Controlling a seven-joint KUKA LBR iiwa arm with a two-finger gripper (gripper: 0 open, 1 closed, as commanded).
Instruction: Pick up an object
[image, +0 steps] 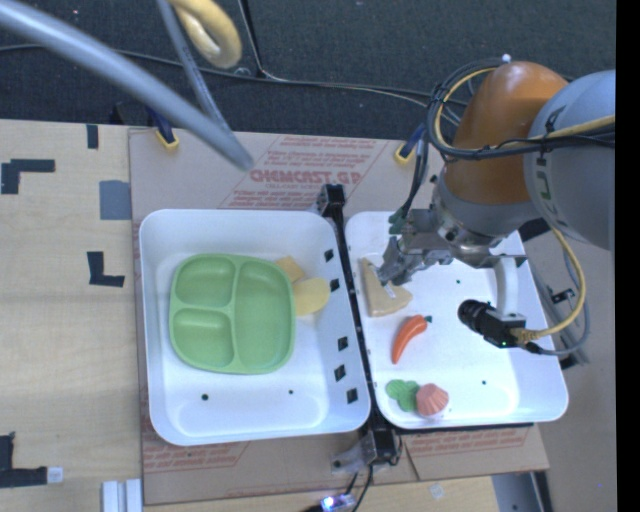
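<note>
**Mara:** Over the right bin (540, 395), close to the divider, the gripper (398, 268) hangs just above the pale wedge (382, 296), the cheese-like piece near that bin's upper left corner. That looks like the object it is going for.

**Tobin:** Can she tell how the tool stands?

**Mara:** No. The wrist and cabling crowd that spot, so whether it is spread or pressed together cannot be told, and nothing shows the wedge being pinched.

**Tobin:** What would make the step go well, then?

**Mara:** In her judgement, a straight descent centred on the thick part of the wedge, with the closing direction across its narrower width. The piece lies right beside the bin wall, so a tip could catch the rim or push the wedge against it; approaching from the open side looks safer. Lifting slowly would show early whether it really came up.

**Tobin:** And how does the wedge look?

**Mara:** Cream to pale yellow, flat, roughly triangular, partly covered by the tool. Probably light and rigid, smooth enough to slip. An orange carrot (406, 338) lies just below it, apart from it. Further down sit a green piece (401, 391) and a pink shell-like piece (432, 399), touching. The left bin (230, 420) holds a green divided tray (232, 313).
</note>
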